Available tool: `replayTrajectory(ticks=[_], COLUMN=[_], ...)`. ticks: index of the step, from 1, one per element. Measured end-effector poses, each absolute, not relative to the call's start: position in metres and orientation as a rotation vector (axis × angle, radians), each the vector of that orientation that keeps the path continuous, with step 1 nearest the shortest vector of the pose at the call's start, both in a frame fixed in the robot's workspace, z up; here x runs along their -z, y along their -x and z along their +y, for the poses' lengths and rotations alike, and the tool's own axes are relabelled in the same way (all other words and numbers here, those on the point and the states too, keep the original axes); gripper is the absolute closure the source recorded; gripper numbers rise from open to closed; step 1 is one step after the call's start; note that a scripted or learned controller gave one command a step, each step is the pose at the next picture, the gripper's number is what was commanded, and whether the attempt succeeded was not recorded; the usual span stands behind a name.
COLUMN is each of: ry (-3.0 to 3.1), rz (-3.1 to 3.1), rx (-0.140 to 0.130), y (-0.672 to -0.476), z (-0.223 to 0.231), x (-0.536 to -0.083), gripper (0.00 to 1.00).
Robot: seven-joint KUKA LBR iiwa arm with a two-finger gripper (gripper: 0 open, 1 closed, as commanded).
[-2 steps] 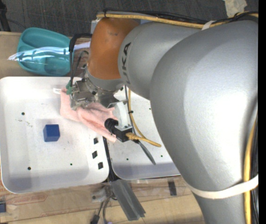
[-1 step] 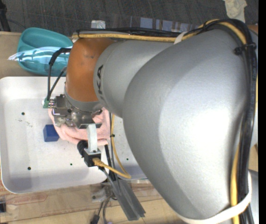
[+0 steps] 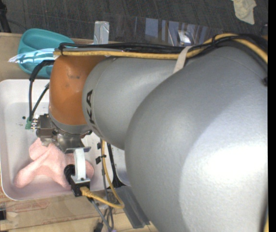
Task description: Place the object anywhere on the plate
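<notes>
Pink object [image 3: 41, 170] in white bin [image 3: 5, 129]

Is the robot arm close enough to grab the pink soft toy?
Probably yes: the arm's wrist hangs right over the pink toy in the white bin, with nothing between them.

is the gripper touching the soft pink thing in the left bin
Cannot tell. In the camera view the gripper sits over the soft pink plush object in the left white bin, but the wrist hides any contact or gap.
</notes>
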State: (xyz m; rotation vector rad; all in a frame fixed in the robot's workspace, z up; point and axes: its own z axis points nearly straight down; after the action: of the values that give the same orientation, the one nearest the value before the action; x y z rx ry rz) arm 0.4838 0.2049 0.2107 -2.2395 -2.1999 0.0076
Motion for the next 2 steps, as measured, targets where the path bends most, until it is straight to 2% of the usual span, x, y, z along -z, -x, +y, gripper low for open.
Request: replayTrajectory(ticks=[1, 2], ry=[2.157, 1.808], rz=[-2.281, -2.569], rx=[-0.006, -0.001], y=[-0.479, -0.509], z=[0.109, 0.197], x=[-0.16, -0.17], gripper=[1.0, 1.0])
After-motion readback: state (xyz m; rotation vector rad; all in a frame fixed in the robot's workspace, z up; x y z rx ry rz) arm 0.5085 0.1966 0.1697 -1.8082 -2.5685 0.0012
